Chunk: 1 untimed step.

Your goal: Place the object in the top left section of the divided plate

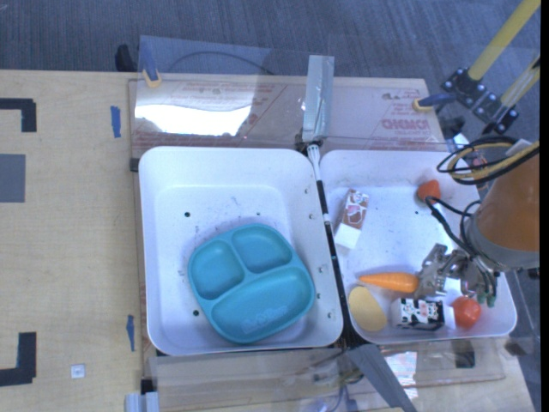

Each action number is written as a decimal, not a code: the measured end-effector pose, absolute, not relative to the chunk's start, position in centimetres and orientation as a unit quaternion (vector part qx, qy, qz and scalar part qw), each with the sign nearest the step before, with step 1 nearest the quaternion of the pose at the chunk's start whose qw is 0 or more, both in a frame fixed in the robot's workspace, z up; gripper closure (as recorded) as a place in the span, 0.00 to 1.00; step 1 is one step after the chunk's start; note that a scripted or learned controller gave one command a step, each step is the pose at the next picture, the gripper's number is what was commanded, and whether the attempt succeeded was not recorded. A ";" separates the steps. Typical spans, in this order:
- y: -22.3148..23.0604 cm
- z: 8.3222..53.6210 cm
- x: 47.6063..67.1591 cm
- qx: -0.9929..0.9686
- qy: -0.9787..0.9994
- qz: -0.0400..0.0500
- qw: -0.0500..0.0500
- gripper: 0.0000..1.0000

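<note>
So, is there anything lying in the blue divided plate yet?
No, the blue divided plate in the left bin has all three sections bare.

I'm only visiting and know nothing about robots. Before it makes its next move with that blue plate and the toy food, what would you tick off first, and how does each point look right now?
1. Divided plate lies flat in the left bin: ok.
2. Its top left section has nothing in it: ok.
3. Claw is down in the right bin, next to the carrot: ok.
4. Something is held in the claw: cannot tell; the carrot's end meets it, but no grip is visible.
5. Room around the claw: not ok; a black and white carton and a red tomato crowd it.
</note>
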State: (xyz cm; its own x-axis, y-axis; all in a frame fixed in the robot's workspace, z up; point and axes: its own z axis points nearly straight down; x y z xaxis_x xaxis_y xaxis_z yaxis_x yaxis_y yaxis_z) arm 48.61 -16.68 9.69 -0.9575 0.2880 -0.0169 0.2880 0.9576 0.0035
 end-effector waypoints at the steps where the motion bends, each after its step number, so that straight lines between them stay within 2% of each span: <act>1: -17.0 8.8 48.4 0.038 0.999 0.000 0.006 1.00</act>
